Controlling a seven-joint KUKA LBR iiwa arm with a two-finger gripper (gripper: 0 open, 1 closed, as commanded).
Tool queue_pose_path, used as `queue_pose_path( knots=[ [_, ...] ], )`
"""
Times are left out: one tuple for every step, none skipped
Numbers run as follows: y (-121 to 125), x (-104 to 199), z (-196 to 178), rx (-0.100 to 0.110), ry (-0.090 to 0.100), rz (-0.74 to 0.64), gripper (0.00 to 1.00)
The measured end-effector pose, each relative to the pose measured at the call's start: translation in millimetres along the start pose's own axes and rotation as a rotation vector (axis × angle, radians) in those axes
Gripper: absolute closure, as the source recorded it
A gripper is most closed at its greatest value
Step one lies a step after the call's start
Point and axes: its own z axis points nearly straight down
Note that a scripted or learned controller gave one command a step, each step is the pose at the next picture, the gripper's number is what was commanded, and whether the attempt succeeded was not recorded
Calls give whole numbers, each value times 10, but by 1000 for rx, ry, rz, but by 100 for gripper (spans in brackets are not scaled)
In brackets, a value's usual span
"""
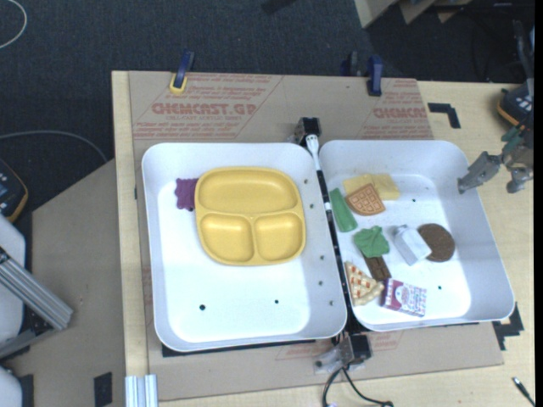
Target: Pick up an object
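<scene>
Right now the hand [495,173] hovers at the far right edge of the right bin [475,227], above its upper rim, with its two fingers spread apart and nothing between them. Every object lies to the hand's left and lower down. Nearest is a brown round cookie [437,241], with a small grey block [411,246] touching it on the far side. Further left sit a waffle piece [366,199] on a yellow slab [371,186], a green stick [342,210], a green leafy piece [371,242], a pizza slice [363,284] and a small printed packet [404,297]. Well beyond them, the left bin [170,253] holds a yellow divided plate [250,214] with a purple piece [185,193] just beside it. Both bins rest on the worktop [127,185].
</scene>
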Motion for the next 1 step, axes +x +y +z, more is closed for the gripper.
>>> queue_pose_path(
  knots=[
    [22, 4, -58, -11, -3, -3, 0]
  ],
)
